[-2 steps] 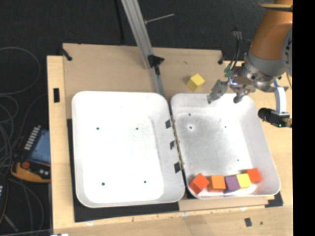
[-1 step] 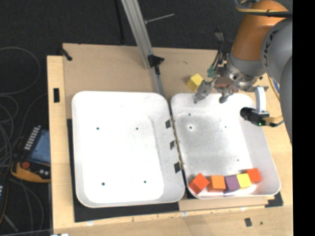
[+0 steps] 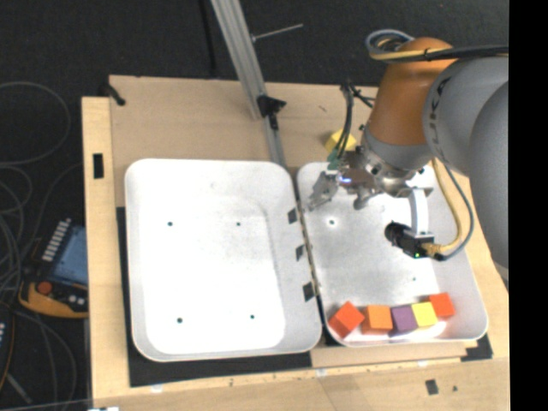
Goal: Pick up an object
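From the camera view, the gripper [image 3: 342,191] hung over the far left corner of the right bin [image 3: 385,272], near the shared wall between the bins, its metal fingers slightly spread with nothing between them. It sat well apart from the blocks, probably poised for a descent that would need redirecting. The blocks lay in a row along the bin's near edge, likely having slid down against that wall: orange-red cube [image 3: 348,318], orange block [image 3: 378,318], purple block [image 3: 402,318], yellow block [image 3: 425,315], red-orange block [image 3: 442,306]. All looked matte and sharp-edged. The left bin [image 3: 210,255] was smooth, glossy white plastic with rounded corners.
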Tool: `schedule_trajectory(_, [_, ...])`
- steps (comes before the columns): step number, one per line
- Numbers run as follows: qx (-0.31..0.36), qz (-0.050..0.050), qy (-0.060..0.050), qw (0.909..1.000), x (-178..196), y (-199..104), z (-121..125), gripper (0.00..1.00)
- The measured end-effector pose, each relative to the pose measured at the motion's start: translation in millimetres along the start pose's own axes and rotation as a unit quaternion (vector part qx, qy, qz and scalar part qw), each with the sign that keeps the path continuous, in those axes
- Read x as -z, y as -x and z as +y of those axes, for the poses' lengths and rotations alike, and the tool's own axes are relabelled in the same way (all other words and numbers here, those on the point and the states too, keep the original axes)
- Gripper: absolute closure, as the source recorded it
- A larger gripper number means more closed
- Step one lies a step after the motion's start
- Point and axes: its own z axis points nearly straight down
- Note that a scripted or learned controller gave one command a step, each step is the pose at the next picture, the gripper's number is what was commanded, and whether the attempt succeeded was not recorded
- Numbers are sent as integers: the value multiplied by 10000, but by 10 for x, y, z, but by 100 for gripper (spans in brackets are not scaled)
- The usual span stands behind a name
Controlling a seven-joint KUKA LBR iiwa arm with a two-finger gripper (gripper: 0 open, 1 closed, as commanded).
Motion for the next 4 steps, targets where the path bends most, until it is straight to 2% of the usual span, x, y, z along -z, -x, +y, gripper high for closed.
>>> schedule_trajectory(1, [-48,-15,12,10000,17,258,-618,0])
schedule_trajectory(2, [18,8,17,10000,58,-779,-996,0])
schedule_trajectory(3, [-41,-14,38,10000,12,-397,-507,0])
schedule_trajectory(4, [9,4,30,10000,14,-943,-360,0])
